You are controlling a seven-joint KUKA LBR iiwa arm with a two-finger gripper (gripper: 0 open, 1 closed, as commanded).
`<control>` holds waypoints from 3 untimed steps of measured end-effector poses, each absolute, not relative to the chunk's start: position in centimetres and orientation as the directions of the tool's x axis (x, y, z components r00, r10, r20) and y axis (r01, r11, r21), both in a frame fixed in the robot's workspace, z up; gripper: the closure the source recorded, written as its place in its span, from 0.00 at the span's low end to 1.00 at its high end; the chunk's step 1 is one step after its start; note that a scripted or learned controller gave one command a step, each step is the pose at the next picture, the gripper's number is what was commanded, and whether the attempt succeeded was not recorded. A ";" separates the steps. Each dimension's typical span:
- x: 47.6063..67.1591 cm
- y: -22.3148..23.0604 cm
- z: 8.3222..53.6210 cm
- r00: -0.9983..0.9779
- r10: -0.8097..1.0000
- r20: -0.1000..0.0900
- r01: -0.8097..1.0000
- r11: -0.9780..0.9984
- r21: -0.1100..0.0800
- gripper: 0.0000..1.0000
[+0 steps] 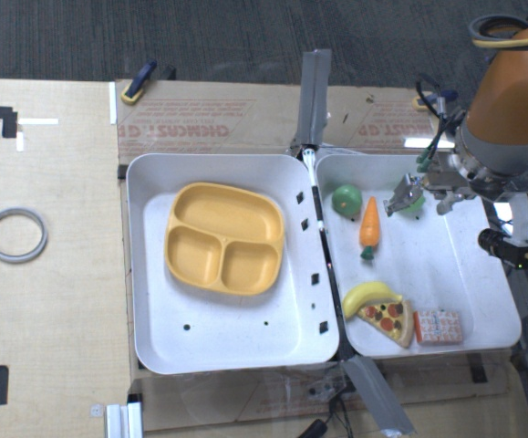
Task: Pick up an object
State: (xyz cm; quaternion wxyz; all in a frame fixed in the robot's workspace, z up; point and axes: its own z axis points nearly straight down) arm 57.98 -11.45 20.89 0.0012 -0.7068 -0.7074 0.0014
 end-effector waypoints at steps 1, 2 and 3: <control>58.5 -10.2 9.1 -0.049 0.999 0.000 0.999 0.049 -0.001 0.00; 58.5 -10.4 10.0 -0.045 0.999 -0.001 0.999 0.045 -0.002 1.00; 55.5 -13.5 20.9 -0.142 0.990 -0.001 0.990 0.142 0.000 1.00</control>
